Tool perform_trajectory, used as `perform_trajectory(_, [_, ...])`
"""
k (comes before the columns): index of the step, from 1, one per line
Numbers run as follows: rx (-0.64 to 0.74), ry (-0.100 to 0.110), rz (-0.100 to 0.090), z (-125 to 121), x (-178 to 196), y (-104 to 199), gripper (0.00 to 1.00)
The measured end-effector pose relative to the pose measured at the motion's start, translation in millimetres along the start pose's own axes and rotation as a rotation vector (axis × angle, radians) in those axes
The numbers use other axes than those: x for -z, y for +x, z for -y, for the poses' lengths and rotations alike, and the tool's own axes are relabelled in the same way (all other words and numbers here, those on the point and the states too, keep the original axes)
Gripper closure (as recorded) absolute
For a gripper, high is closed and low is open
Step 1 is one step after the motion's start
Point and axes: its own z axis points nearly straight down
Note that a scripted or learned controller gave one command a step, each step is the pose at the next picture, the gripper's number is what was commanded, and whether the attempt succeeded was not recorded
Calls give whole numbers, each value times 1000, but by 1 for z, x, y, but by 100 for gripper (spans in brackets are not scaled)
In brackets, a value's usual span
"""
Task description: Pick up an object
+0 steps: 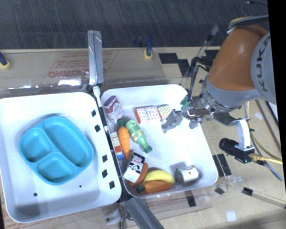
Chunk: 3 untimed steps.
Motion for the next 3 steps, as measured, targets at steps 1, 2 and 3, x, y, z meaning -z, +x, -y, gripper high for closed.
perform_trajectory(1, [6, -1, 0, -11, -172, 24, 0])
perform_trajectory(2, [9, 0, 0, -11, -162, 23, 100])
perform_trajectory(3, [107, -4, 0, 34, -33, 46, 100])
